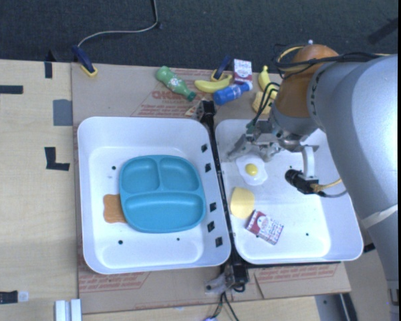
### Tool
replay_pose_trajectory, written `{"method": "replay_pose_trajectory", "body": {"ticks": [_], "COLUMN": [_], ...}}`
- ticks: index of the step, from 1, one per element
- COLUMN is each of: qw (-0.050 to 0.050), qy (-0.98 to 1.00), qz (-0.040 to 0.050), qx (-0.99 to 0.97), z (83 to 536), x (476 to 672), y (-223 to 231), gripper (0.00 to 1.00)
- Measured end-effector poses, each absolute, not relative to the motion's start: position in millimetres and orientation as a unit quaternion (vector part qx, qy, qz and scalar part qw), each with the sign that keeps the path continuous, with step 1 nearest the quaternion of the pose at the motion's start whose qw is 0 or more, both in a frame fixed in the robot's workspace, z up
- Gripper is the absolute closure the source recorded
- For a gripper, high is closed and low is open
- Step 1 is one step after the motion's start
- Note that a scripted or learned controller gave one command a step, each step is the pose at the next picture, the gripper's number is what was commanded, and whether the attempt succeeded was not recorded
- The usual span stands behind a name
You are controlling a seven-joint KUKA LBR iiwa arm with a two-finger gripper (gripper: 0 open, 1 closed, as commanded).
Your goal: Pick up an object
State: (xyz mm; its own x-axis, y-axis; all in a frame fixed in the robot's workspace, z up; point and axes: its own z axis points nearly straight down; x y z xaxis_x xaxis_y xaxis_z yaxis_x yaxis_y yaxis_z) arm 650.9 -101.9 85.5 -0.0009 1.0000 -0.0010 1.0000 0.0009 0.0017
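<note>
We see the egg (252,171) just near of the end effector (257,143), grip unclear to us, right bin (334,233) holding egg, yellow disc (242,202), red packet (264,227), left bin (93,199) holding blue plate (163,193)

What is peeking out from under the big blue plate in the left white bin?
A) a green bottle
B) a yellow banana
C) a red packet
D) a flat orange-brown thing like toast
D: a flat orange-brown toast-like piece sticks out from beneath the left edge of the blue divided plastic plate in the left white bin.

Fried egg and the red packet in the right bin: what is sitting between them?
A yellow round piece lies between the fried egg and the red packet, seen in the camera view.
</note>
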Motion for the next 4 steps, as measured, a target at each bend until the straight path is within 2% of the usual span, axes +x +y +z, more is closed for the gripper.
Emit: {"method": "replay_pose_trajectory", "body": {"ticks": [1, 2, 3, 4], "qw": [0.002, 0.003, 0.003, 0.002], "qy": [0.707, 0.708, 0.708, 0.707], "qz": [0.0001, 0.0005, 0.0005, 0.0005], "qx": [0.707, 0.707, 0.707, 0.707], "z": [86, 97, 97, 86], "x": [638.9, 639.5, 639.6, 594.0], "y": [-102, -102, -102, -96], "gripper": [0.0, 1.0, 0.0, 0.0]}}
